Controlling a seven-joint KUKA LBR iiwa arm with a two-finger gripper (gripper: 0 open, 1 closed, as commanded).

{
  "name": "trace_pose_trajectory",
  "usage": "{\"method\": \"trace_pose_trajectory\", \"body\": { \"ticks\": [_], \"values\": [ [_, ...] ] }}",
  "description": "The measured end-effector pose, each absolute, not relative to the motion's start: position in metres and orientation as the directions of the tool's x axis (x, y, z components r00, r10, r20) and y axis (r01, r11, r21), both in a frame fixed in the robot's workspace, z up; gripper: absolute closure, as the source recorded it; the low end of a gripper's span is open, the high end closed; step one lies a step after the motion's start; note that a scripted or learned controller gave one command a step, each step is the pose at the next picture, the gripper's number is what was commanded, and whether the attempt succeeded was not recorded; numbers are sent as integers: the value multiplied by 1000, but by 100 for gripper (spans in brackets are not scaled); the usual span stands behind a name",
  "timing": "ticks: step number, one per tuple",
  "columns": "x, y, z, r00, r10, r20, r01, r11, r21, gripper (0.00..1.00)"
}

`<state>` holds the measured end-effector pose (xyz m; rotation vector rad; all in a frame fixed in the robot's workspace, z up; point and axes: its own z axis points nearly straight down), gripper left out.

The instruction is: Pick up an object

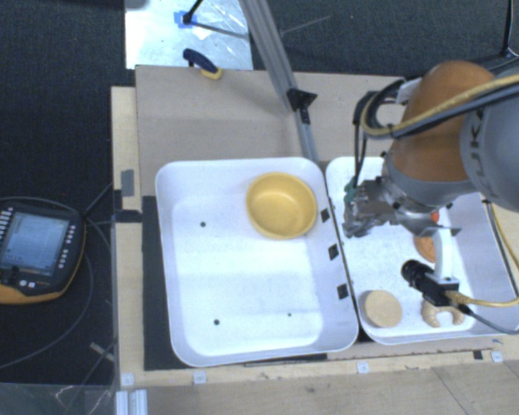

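The right bin (493, 258) holds a round tan disc (382, 308) near its front left corner. A small curved tan piece (439, 316) lies just right of the disc. An orange-brown lump (425, 247) sits mid-bin, partly hidden by the arm. In the left bin (242, 318), a yellow bowl (281, 204) stands upright at the back right. My gripper (358, 214) hangs low over the left part of the right bin, close to the wall between the bins, behind the disc and left of the orange-brown lump. Nothing can be seen in it.
A slanted metal pole (277, 59) crosses the back of the bench and ends near the bins' shared back corner. A blue and yellow clamp (201, 62) lies at the bench's far edge. A teach pendant (30, 249) rests on the floor at left.
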<state>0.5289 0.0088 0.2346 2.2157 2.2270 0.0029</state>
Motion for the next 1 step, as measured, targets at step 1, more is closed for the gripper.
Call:
{"method": "trace_pose_trajectory", "body": {
  "ticks": [1],
  "values": [
    [529, 64, 227, -5, 1000, 1, 1000, 5, 0, 100]
  ]
}}
